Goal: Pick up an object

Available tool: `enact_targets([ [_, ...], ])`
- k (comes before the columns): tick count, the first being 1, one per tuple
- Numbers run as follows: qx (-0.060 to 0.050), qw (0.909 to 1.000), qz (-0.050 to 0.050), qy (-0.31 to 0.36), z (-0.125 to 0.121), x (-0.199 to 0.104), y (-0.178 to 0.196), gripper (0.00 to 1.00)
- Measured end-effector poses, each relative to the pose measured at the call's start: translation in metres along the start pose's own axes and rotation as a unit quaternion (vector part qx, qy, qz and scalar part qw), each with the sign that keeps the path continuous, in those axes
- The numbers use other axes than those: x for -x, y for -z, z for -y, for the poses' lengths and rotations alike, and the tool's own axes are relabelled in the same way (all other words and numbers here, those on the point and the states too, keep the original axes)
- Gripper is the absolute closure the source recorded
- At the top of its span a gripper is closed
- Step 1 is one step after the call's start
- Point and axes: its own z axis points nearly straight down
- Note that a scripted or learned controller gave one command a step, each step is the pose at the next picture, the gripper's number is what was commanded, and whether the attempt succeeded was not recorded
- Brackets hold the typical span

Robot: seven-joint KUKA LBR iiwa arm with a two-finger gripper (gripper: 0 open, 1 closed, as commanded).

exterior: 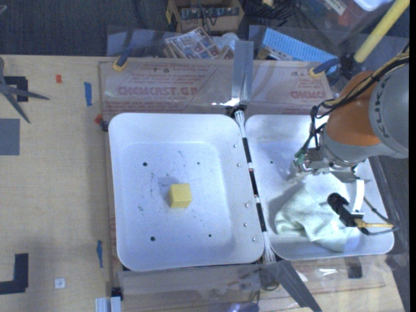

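You have the claw (304, 166) low in the right bin (273, 142), at the upper edge of a crumpled pale cloth (305, 216). Whether it is open or closed cannot be told, as the wrist (338, 151) covers it. Nothing is seen in its grip, so judge the pick not yet done: grasp and lift remain. A yellow block (181, 195) lies alone in the left bin (127, 142), well apart. The cloth's right side is partly hidden beneath the robot's own fittings.
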Motion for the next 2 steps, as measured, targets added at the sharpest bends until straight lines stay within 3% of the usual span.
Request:
enact_targets([
  [1,-0.001,0.9709,0.0,-0.24,0.002,0.007,0.0,1.0],
  [2,0.0,0.99,0.001,-0.141,0.048,0.011,0.0,1.0],
])
